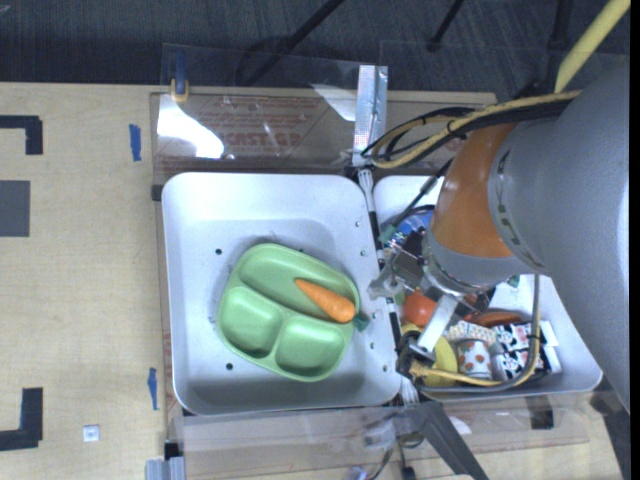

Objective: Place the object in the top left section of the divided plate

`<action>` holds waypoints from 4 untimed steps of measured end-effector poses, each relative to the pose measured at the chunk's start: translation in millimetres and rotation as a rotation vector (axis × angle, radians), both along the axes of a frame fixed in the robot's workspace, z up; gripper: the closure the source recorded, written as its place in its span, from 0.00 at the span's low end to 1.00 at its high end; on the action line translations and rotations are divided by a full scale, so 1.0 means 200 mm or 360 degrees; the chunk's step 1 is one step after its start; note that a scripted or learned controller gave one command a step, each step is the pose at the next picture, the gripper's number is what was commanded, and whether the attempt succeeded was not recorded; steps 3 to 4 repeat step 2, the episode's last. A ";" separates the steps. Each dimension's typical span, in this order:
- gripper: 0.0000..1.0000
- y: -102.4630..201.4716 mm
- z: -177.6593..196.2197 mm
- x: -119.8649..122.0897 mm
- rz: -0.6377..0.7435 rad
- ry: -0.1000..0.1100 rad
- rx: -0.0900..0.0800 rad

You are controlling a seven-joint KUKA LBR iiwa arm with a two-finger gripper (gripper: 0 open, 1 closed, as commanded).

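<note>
Carrot (326,299), orange and tapered, lies on the green divided plate (262,328) in the left white bin (200,268), its thin tip pointing up and to the left and its thick end close to the plate's right rim. It rests along the long upper section of the plate, reaching toward that section's right end, and nothing grips it. The two smaller sections below it, on the plate's lower side, hold nothing. The plate sits tilted in the middle of the bin, its right rim near the wall that divides the two bins. The arm (500,208), grey with its orange band, comes in from the right and hangs over the right white bin (570,363), so the gripper (425,318) is on the far side of the dividing wall from the carrot, just to its right and slightly lower, well clear of the plate. The wrist hides much of the gripper, and I cannot tell how its tips stand or whether they grip anything. Beneath and around it the right bin is crowded with small things: a red round piece (420,309), a yellow piece (440,368) and a black-and-white patterned item (515,343), packed close together.
</note>
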State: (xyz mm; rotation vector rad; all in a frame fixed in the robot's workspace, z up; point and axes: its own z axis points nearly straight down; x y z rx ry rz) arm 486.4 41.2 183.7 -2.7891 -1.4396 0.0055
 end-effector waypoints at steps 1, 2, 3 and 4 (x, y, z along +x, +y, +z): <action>0.00 0.13 -0.32 -0.01 -0.0104 -0.0023 -0.0026; 0.00 0.00 0.00 0.11 -0.0200 -0.0001 -0.0002; 0.00 0.00 0.00 0.11 -0.0200 -0.0001 -0.0002; 0.00 0.00 0.00 0.11 -0.0200 -0.0001 -0.0002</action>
